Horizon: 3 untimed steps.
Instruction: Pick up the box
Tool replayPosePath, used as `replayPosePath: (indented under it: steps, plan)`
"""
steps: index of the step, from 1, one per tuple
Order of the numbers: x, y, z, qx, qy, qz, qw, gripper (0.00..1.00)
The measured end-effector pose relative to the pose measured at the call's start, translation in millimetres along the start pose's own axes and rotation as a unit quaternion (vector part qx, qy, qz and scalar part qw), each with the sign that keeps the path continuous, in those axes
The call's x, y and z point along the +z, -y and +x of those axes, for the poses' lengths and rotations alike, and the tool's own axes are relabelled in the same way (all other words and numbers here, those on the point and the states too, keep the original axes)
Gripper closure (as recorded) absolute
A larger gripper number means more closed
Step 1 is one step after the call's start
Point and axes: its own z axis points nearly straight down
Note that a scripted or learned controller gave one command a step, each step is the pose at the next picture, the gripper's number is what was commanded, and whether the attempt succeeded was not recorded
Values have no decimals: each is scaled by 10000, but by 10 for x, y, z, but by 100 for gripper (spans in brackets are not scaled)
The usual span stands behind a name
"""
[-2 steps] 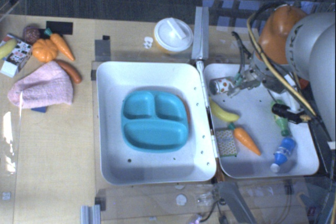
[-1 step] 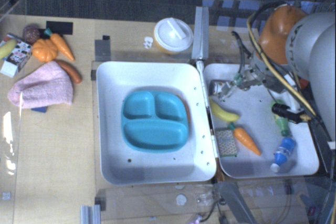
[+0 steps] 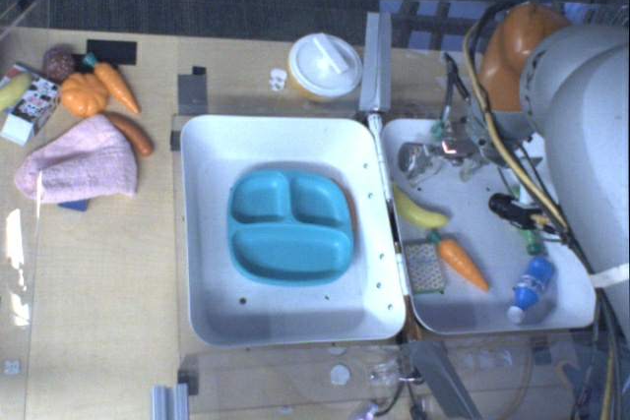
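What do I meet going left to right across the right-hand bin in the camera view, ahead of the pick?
Banana → grey speckled box → carrot → blue bottle. The gripper hangs over the bin's far left part, above the banana.

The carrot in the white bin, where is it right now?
In the camera view, the carrot lies in the right bin, near its front, between the small mesh-patterned box and the blue bottle, just below the banana.
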Motion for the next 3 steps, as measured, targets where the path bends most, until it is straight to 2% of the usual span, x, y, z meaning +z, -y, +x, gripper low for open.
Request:
replayPosePath:
  steps: [1,2,3]
  plan:
    - [-6,312,173,-471,24,-281,9985,0]
    - [-1,15,114,1173,-61,104,9930,0]
    - [-100,16,112,1150,-45,103,9933,100]
